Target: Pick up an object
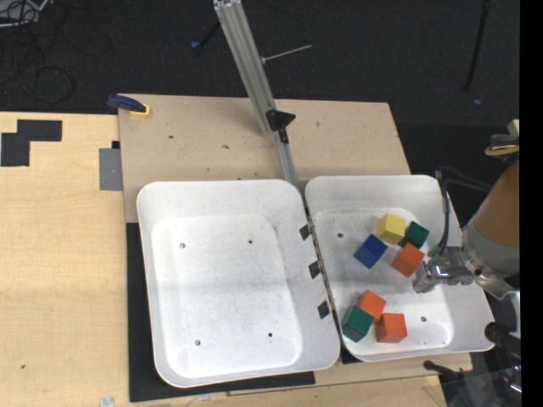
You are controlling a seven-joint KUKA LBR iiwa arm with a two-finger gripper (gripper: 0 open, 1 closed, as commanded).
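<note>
On the tabletop (212, 138) the left bin (225, 359) sits with bare white floor showing, a few small dark dots on it. Just beside it, rims touching along a seam with black clips, is the right bin (365, 193), and all the blocks lie in this one. Toward its near left corner a dark green block (358, 322) touches an orange block (371, 303), and a second orange block (391, 326) sits just beside them to the right. Farther back a blue block (370, 251) lies near the middle, with a yellow block (392, 226) behind it; a green block (417, 234) touches the yellow one's right side, and a third orange block (408, 259) sits just in front of them. The claw (424, 280) hangs over the right bin's right side, close beside that third orange block and a little nearer the camera; no block shows between its tips, and whether it is released or clenched cannot be told. The grey arm (496, 244) reaches in from the right.
</note>
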